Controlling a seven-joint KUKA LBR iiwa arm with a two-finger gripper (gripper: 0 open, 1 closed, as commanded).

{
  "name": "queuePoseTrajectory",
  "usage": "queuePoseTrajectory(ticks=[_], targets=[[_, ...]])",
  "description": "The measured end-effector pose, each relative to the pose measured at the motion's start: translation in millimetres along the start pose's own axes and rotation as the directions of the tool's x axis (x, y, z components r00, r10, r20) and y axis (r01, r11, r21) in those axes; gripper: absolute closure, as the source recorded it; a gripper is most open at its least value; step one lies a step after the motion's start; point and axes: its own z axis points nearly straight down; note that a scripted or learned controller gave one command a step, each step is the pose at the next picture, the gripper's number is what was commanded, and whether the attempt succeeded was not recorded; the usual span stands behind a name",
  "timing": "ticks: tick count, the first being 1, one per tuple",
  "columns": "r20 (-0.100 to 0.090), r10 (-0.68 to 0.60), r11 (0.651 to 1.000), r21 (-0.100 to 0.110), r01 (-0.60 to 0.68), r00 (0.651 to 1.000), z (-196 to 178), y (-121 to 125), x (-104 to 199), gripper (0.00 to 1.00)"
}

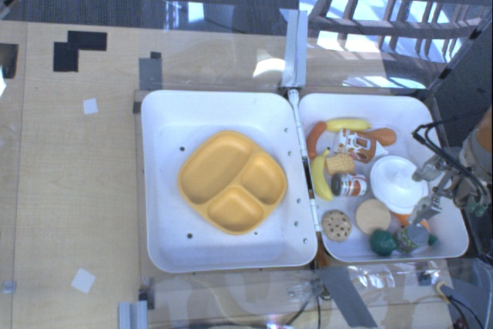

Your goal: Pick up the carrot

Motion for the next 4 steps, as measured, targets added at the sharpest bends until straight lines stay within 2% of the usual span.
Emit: queuePoseTrajectory(ticks=[1, 2, 3, 4], targets=[[0.015, 0.354, 0.935, -0.005, -0.354, 0.935, 28, 6, -1, 0.00], [0.036, 0.345, 0.938, -0.011, -0.345, 0.938, 38, 8, -5, 0.00], [0.018, 0.612, 0.791, -0.012, -0.611, 0.791, 36, 23, 5, 0.00], [0.001, 0.633, 0.774, -0.002, -0.633, 0.774, 13, 52, 21, 0.00]])
